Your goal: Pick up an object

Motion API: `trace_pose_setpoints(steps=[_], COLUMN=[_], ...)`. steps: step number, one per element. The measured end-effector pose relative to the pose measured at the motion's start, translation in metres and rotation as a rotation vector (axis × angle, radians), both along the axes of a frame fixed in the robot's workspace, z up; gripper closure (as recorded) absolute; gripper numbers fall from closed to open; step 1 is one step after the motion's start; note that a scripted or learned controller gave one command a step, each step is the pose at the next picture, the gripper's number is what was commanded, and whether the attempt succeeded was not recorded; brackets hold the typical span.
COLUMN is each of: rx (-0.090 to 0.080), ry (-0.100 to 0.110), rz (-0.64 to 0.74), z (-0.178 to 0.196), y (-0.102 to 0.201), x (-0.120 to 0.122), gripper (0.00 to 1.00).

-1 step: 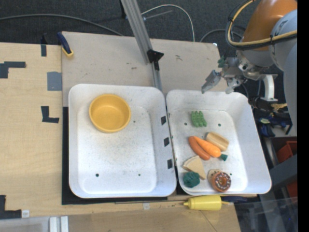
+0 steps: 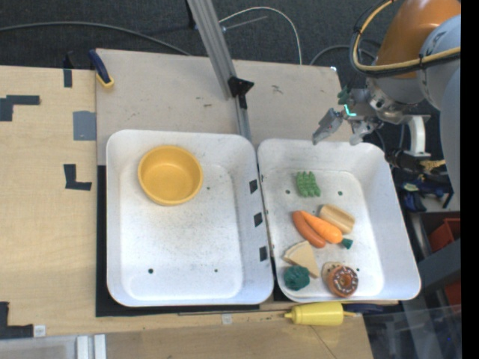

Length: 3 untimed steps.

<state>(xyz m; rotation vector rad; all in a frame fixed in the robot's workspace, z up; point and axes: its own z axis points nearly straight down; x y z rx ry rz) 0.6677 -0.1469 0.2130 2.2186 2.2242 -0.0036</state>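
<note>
Gripper (image 2: pixel 343 129) hangs over the far rim of the right bin (image 2: pixel 389 200), fingers spread, nothing between them. Arm is cut off at the right edge. All toys sit in the right bin: green block (image 2: pixel 306 183) far, carrot (image 2: pixel 317 229) mid-bin touching a tan block (image 2: pixel 337 218), wedge (image 2: pixel 302 256) and dark green lump (image 2: pixel 296 277) near, donut (image 2: pixel 342 279) just right of them. The lump is too small to identify. Left bin (image 2: pixel 120 260) holds a yellow bowl (image 2: pixel 171 174). Mustard bottle (image 2: pixel 320 314) lies outside, against the right bin's near rim.
</note>
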Motion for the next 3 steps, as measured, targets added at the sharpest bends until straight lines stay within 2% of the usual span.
trace_pose_setpoints(steps=[2,3], rx=[0.0,-0.001], ry=[0.01,0.016], rz=[-0.002,-0.004], z=[-0.1,-0.119], y=[0.002,-0.001], x=[0.008,0.007], gripper=[0.0,0.0])
